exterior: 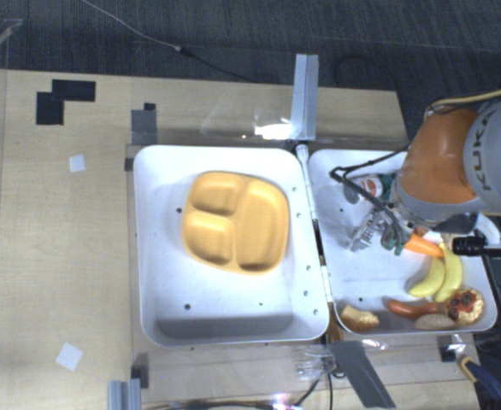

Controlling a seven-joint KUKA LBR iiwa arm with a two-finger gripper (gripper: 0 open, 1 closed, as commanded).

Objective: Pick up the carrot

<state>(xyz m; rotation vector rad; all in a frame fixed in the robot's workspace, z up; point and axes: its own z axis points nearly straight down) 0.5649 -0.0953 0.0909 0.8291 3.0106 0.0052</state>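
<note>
Here right bin [353, 272]: carrot [422, 246], bananas [437, 278]; left bin [161, 254]: yellow tray [237, 221].

Both bins [161, 314] are plain white on a pale wood-toned bench [54, 254]. The left bin holds a mustard-yellow divided tray [236, 220]. In the right bin, the carrot [423, 246] is bright orange, the bananas [439, 278] at its 5 o'clock yellow, the sausage [407, 307] reddish-brown, the bread piece [360, 318] at 7 o'clock tan. The arm [456, 161] is grey with an orange band; black squares [62, 101] mark the bench at 10 o'clock
</note>
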